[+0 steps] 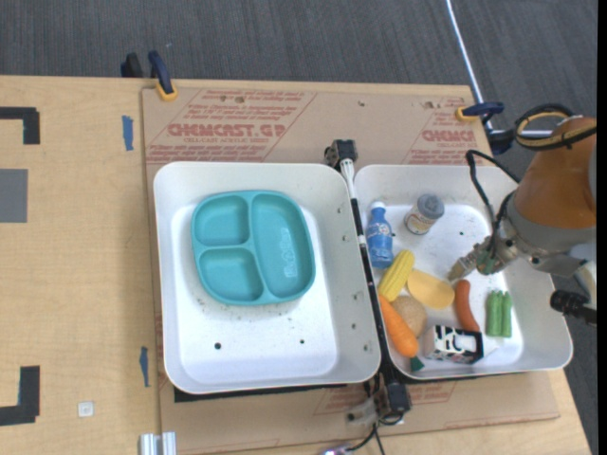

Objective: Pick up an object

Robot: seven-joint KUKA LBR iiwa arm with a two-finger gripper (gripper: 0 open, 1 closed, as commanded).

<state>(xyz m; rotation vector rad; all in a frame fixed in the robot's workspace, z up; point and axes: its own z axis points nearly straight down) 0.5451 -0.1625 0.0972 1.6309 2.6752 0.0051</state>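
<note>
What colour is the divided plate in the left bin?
Teal, all over: the three-compartment plastic plate shows plainly in the camera view.

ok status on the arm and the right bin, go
Gripper low in right bin, nothing seen between fingers. Sausage just below it, untouched. Cheese wedge and green pepper crowd either side.

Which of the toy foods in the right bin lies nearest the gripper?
The red sausage, lying just below the gripper. The green vegetable lies further right, and the corn and carrot lie well to the left.
</note>
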